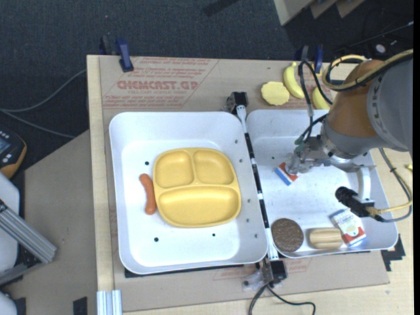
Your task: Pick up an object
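Gripper (296, 167) down in the right bin (308, 120) over the small red-white-blue packet (286, 174); finger state cannot tell. I'd centre on the packet before closing.

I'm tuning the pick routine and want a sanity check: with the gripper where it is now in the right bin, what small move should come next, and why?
Probably a short straight descent, then a grasp. The gripper sits directly over the small red, white and blue item in the right bin, with no object visibly between its fingers, and the other items lie apart near the front wall.
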{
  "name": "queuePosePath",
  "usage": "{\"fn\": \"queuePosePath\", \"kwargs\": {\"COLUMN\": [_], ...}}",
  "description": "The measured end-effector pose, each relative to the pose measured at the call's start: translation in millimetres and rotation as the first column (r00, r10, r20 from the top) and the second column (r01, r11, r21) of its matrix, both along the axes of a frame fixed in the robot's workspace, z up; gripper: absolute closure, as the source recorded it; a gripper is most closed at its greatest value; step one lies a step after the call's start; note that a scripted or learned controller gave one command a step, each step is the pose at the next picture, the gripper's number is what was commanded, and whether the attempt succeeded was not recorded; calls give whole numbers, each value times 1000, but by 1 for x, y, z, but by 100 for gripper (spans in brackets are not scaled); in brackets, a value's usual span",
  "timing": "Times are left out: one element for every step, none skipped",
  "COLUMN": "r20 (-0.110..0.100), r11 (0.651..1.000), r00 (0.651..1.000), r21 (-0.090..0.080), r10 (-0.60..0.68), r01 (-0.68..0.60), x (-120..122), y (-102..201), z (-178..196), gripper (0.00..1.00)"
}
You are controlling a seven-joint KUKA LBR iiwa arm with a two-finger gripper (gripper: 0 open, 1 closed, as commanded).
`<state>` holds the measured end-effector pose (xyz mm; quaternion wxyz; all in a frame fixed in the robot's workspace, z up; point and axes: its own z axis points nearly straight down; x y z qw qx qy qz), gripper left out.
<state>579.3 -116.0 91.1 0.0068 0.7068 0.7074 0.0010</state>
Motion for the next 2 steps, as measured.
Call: {"fn": "queuePosePath", "kwargs": {"r20": [7, 6], "r11": [1000, 1000], "r00": [1000, 1000], "r21": [1, 1], "r10": [-2, -2], "r01": [2, 2], "x": [1, 1], "y": [0, 0], "z": [13, 22], "gripper": [100, 100]}}
